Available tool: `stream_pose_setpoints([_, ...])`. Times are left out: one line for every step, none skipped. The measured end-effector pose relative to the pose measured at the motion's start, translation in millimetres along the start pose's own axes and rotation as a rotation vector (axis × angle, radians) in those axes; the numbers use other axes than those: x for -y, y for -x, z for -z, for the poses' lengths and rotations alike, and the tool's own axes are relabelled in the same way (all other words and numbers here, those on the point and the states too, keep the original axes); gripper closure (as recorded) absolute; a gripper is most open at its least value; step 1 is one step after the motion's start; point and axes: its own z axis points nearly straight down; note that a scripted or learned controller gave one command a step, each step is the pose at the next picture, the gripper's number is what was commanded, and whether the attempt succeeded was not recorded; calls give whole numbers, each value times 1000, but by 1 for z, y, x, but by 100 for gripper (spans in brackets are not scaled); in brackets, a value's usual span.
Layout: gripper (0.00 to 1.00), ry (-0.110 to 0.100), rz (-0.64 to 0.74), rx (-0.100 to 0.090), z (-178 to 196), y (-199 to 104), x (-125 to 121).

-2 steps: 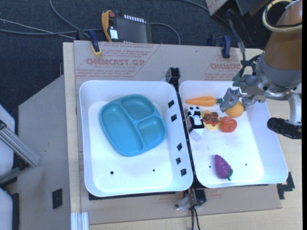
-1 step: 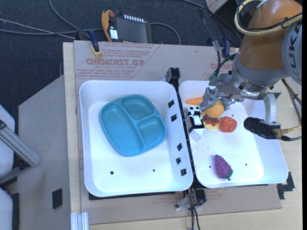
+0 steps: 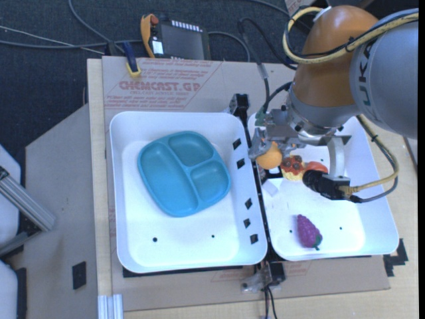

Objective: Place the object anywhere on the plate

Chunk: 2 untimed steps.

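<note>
A blue plate [image 3: 184, 173] with three compartments lies in the left bin [image 3: 133, 244], toward that bin's upper part, flat and with nothing on it, so it is ready to receive whatever is brought over. The things to choose from lie in the right bin [image 3: 372, 238]: a small cluster of toy food just right of the wall between the bins, near the middle of the frame, and a purple bunch of grapes [image 3: 307, 231] lower down, well apart from the cluster. In the cluster are a yellow-orange round fruit [image 3: 269, 158] and a red and orange piece [image 3: 293, 167] beside it.

The arm reaches in from the right, and its gripper [image 3: 271, 141] hangs just over the yellow-orange fruit, which suggests this is the object being gone for. The wrist and its fittings hide the working end, so I cannot tell how wide it stands or whether it has hold of anything. The fruit seems to sit at or just above the bin floor, close to the dividing wall.

Judging by this, the pick is under way and the carry over the wall to the plate is not yet done.
</note>
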Motion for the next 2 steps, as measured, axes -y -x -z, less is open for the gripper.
stream_pose_setpoints([100, 3, 0, 0, -16, -53, -10])
stream_pose_setpoints([100, 4, 2, -1, -21, -118, -9])
